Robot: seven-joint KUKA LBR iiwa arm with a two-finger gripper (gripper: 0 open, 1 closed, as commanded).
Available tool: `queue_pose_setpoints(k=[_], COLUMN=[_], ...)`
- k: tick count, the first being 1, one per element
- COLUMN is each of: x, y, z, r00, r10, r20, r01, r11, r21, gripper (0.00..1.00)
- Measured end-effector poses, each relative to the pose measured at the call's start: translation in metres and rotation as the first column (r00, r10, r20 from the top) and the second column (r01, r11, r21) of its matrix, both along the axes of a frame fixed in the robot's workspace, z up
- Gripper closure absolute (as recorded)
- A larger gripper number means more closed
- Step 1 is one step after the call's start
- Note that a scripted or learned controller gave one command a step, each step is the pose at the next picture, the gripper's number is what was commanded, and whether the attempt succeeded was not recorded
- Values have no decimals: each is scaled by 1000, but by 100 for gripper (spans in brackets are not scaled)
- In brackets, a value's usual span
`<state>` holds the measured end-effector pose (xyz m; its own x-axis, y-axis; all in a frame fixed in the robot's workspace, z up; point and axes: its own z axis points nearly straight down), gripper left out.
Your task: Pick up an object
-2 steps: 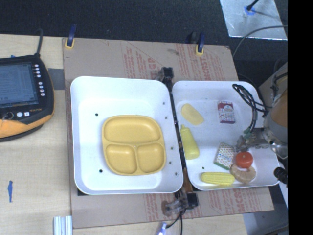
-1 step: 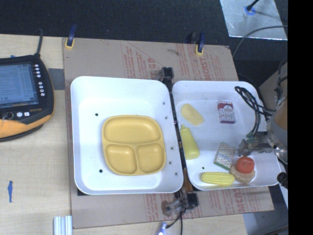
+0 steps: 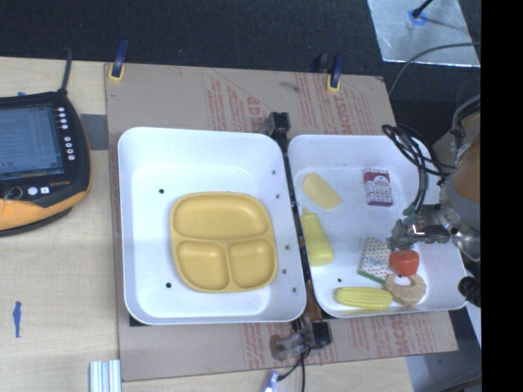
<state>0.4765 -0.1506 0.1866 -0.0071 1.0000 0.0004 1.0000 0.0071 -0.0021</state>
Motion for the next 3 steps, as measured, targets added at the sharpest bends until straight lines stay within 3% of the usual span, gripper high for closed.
queue_pose_setpoints(k=[1, 2, 3], x=[0, 69, 122], y=[0, 19, -34], z=[0, -17, -25], r00=[1000, 1000, 1000], r10=[0, 0, -4], r20=[-1, -1, 0], r01=[0, 0, 4], r11=[1000, 1000, 1000], r21=[-1, -1, 0], gripper=[0, 0, 0])
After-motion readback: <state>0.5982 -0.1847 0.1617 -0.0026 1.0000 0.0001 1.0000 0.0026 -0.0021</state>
